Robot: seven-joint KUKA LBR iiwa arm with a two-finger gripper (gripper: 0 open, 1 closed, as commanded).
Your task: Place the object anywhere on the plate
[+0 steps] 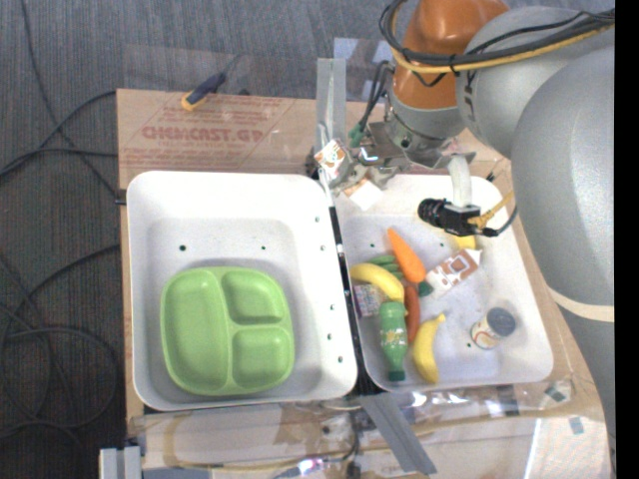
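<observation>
One small white carton with orange print (330, 156) sits at the tip of the end effector (344, 168), high over the far edge where the two bins meet; it looks pinched there, though the fingers are too cluttered to tell how wide they stand or how firmly they grip. To do this step well, I judge the arm should carry the carton left and toward the near side, keeping it clear of the rim between the bins, then lower it over the green plate (229, 329) before letting go. That plate lies in the near part of the left bin (160, 208), with three compartments; any will do. The right bin (519, 337) holds bananas (429, 347), a carrot (404, 254) and a green bottle (392, 337).
</observation>
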